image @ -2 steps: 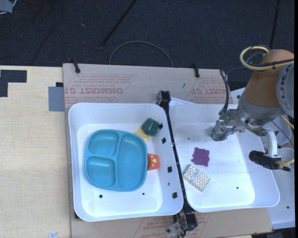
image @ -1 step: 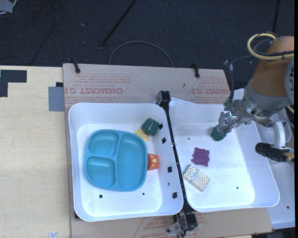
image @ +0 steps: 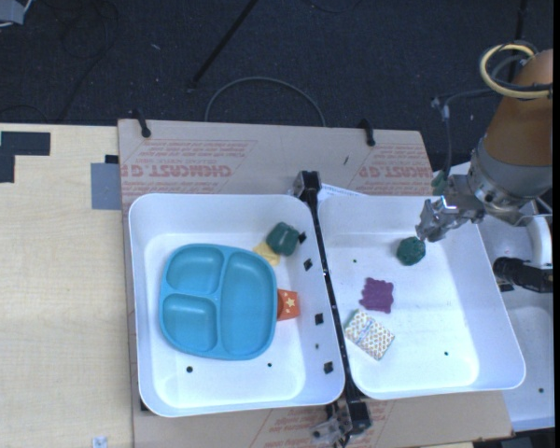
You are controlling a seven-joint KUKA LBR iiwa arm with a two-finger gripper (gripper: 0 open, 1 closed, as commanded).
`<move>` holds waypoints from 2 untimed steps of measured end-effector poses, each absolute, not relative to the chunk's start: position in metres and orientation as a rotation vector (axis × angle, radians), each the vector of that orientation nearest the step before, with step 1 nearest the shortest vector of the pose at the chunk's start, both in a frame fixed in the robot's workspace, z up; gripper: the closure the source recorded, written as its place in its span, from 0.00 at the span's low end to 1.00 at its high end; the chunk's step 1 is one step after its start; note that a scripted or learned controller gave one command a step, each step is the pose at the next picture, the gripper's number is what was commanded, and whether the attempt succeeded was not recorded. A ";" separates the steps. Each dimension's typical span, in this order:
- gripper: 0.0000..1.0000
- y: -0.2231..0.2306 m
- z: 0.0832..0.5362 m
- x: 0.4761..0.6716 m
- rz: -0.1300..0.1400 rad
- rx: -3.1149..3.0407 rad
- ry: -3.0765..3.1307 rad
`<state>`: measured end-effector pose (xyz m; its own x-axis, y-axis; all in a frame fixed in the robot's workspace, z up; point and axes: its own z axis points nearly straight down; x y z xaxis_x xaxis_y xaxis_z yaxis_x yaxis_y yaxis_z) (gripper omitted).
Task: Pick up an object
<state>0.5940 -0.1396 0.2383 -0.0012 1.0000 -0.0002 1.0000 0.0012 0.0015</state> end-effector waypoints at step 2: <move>1.00 -0.035 0.237 0.605 0.000 2.218 2.229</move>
<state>0.6052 -0.0350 0.2366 -0.0051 1.0000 0.0021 1.0000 0.0051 -0.0023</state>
